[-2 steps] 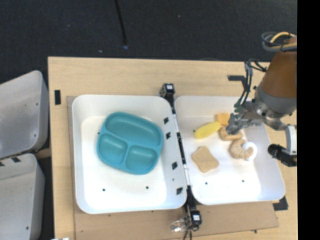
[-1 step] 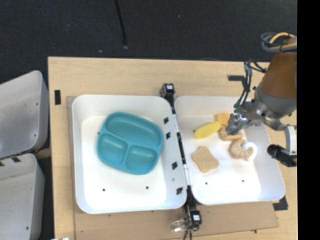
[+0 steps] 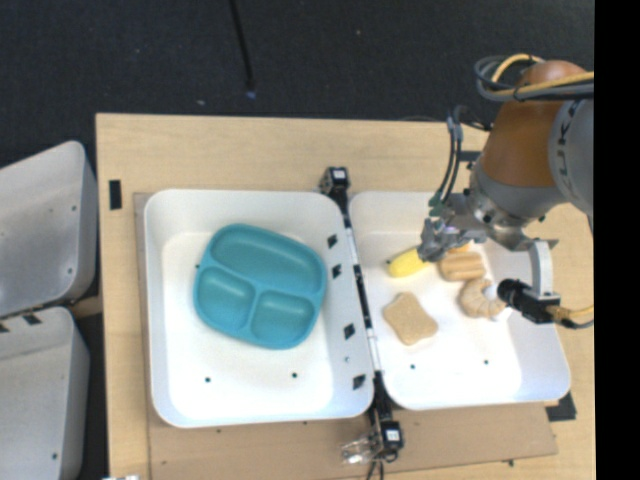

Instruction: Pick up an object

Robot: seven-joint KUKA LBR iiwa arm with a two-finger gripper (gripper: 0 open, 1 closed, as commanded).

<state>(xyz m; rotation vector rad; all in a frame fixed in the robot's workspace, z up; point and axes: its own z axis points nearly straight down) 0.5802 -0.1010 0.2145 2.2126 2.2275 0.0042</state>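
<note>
1. We see the gripper [image 3: 437,242] low in the right bin [image 3: 530,368], at the bin's ten o'clock, with its tip just beside the banana [image 3: 405,263].
2. The banana lies at eight o'clock from the tip. The roll [image 3: 461,266] sits at four o'clock, the bread [image 3: 409,318] at six, and a pale lump [image 3: 481,299] further toward five.
3. We judge the step in hand to be closing in on the banana. To do it well, we centre the tool over the fruit's middle and keep clear of the roll.
4. Whether the gripper is apart or together we cannot tell, nor whether it touches the banana.
5. The left bin [image 3: 165,378] bears a teal tray [image 3: 260,285].
</note>
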